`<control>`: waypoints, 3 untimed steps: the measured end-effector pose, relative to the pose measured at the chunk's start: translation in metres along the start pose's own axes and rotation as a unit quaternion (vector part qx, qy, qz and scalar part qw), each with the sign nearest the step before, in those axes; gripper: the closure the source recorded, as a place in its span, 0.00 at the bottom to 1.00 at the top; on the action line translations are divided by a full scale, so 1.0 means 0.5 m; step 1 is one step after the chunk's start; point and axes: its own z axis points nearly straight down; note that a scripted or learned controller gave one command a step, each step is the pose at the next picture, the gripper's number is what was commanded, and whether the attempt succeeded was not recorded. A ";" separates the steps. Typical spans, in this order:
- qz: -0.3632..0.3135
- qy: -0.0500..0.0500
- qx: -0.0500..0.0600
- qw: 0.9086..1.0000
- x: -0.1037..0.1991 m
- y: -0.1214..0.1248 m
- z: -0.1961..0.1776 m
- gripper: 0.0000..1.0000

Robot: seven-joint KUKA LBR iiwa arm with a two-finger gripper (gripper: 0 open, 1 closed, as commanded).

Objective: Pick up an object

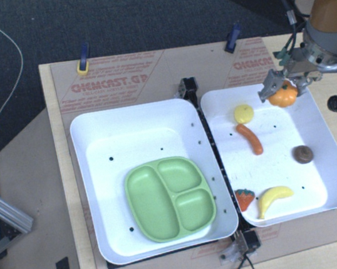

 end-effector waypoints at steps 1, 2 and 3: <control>0.001 0.001 0.003 1.000 0.093 0.023 0.026 1.00; 0.000 0.001 0.004 1.000 0.207 0.035 0.055 1.00; 0.000 0.000 0.001 1.000 0.313 0.059 0.039 1.00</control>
